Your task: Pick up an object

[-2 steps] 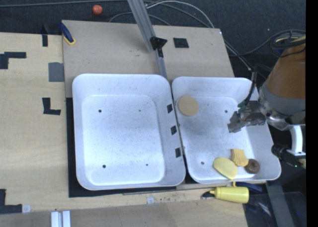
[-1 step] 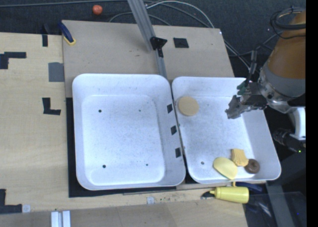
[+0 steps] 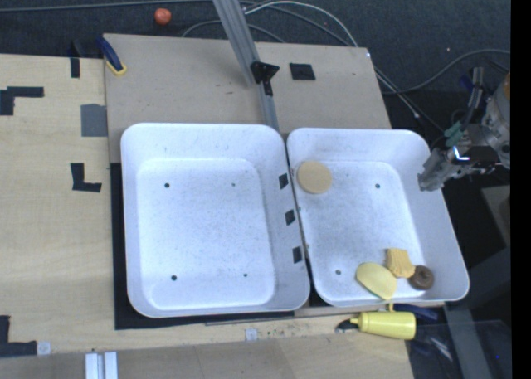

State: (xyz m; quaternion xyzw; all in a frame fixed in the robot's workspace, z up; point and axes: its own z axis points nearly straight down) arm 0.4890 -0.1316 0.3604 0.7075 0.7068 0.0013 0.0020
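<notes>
The right bin [image 3: 431, 203] holds a round tan disc [image 3: 314, 177] near its back left corner. At its front right lie a pale yellow oval piece [image 3: 377, 279], a small orange-tan chunk [image 3: 399, 262] and a dark brown ring [image 3: 421, 278], close together. My gripper [image 3: 433, 172] hangs just outside the right bin's right rim, apart from all of these. Nothing shows between its fingers.
The left bin [image 3: 133, 203] sits beside the right one. A yellow-handled tool [image 3: 386, 324] lies on the bench in front of the right bin. A grey bar [image 3: 236, 21] slants down at the back. A small orange ball [image 3: 163, 15] rests far back left.
</notes>
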